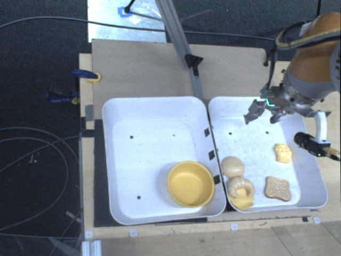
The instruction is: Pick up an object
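The pincer [265,112] hangs with its fingers spread apart, gripping nothing, above bare bin floor; the corn piece [283,153] lies below-right of it.

I count two white bins, the left one [122,116] at nine o'clock of the right one [234,108]. One yellow bowl [191,183]. Four pale food pieces: round bun [233,166], croissant [240,187], toast slice [277,188], small yellow chunk [283,153].
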Robot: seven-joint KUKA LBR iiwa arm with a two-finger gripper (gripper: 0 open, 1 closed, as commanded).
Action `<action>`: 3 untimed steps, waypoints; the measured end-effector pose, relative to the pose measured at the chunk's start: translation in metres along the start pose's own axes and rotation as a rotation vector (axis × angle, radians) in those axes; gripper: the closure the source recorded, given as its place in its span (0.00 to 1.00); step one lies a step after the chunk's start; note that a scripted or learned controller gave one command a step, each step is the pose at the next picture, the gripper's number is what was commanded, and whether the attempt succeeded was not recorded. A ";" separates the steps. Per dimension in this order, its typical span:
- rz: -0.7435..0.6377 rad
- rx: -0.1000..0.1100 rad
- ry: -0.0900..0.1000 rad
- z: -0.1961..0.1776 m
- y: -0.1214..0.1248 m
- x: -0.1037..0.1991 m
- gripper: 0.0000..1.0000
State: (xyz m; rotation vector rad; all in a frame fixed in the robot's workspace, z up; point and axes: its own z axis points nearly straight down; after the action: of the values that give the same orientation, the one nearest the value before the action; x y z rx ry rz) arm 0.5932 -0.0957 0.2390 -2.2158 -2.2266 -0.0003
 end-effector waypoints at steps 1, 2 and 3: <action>0.000 0.000 0.000 0.000 0.000 0.000 0.00; 0.004 0.002 -0.001 0.048 0.003 -0.009 0.00; 0.005 0.002 -0.001 0.102 0.012 -0.015 0.00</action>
State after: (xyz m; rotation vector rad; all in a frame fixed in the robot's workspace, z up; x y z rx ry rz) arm 0.6049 -0.1105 0.1369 -2.2202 -2.2209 0.0032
